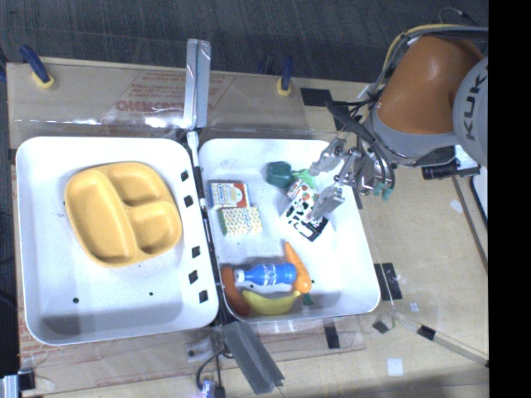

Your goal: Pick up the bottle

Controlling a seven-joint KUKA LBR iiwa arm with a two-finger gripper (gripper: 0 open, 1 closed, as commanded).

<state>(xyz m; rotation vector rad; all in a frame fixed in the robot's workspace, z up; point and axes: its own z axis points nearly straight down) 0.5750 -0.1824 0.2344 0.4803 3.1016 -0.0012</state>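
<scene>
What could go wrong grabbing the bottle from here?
1. The bottle lies on its side wedged against the banana and carrot, so the hand may catch those instead.
2. It sits near the right bin front wall, cramping the approach.
3. The hand is over a patterned card, far from the bottle.

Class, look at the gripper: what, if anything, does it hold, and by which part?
Nothing visibly. The gripper hovers over the right bin, above a patterned card; the blue bottle lies untouched.

Dark carpeted floor (166,7) lies beyond the wooden bench (415,255).
</scene>
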